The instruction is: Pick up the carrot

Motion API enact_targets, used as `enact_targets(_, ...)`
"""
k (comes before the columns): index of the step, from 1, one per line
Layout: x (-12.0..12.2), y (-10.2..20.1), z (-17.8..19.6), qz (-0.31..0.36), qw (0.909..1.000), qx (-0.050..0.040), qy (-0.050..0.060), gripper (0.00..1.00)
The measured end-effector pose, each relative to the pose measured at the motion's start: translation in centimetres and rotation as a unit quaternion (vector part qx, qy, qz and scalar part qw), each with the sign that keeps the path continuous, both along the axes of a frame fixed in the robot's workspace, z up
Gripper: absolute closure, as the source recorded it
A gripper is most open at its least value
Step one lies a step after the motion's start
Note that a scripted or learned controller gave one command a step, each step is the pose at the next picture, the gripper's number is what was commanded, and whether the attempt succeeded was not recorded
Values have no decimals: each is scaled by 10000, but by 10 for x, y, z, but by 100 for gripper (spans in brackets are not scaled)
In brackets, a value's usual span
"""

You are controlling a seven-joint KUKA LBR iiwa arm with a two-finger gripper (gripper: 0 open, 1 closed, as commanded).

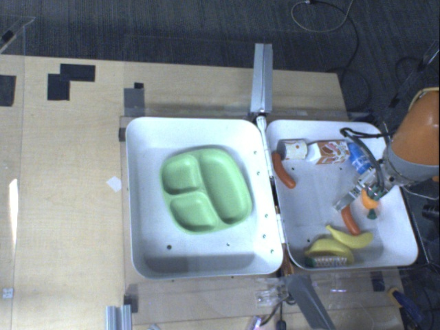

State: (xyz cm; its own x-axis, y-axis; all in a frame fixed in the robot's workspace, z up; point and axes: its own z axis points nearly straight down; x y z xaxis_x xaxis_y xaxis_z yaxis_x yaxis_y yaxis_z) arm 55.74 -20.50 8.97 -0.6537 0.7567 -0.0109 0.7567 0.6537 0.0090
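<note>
Spotted the carrot [371, 201] at roughly 3 o'clock in the right bin [309, 205]: short orange stub with a bit of green at its 6 o'clock end; right up against the tool [357, 192], which hangs just at the carrot's 9 o'clock. Can't tell how far open the tool is, or whether it has anything pinched; too small and blurry there, so not calling it a hold.

Looks like toy plastic food, so probably light, stiff and a bit slick; unlikely to crush or break, more likely to squirt out sideways or roll. Best to take it across the thick orange middle, not the green tip or the tapered end; worth closing square to its long axis.

Clutter to mind: a reddish sausage-like piece [350, 220] near the carrot's 7 o'clock, easy to mistake for it; banana [352, 238] at the bin's 5 o'clock; bottle [317, 150] at 12; another sausage [284, 171] at 9. Green plate [205, 188] over in the left bin [148, 198] on the desk [62, 205]; no bother.
</note>
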Motion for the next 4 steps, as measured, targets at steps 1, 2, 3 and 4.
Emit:
enact_targets(1, -19, -1, 44, 2384, 9712, -27, 23, 0)
enact_targets(2, 57, -1, -1, 2604, 9655, -24, 49, 0)
enact_targets(3, 62, 0, 13, 2587, 9659, -43, -22, 100)
enact_targets(4, 59, 0, 12, 2587, 9660, -17, 23, 0)
